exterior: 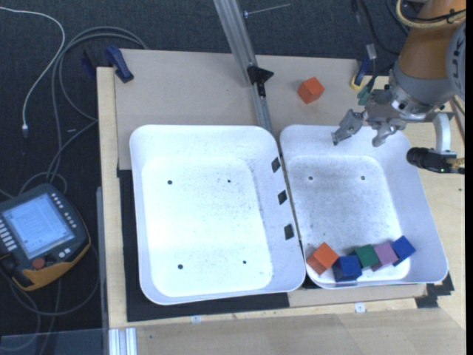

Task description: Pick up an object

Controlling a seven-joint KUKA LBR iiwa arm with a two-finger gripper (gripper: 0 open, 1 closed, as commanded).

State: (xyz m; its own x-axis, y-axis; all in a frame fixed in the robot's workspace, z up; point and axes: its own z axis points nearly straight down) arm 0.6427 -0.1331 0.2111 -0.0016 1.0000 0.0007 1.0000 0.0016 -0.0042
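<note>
Five small blocks sit nearest the camera, bunched along the near edge of the right bin: an orange block at the left end, then a blue block, a green block, a pink block and a second blue block, each touching or just beside its neighbour. The left bin holds nothing to pick. A stray orange cube rests on the bench beyond the bins' far edge. The gripper hangs above the far edge of the right bin, jaws spread wide and empty, well apart from the cluster. Assessment: the approach step is in hand; no grasp is made. The next move calls for travel toward the near edge, then a descent over one block; crowding makes a clean finger placement doubtful.
</note>
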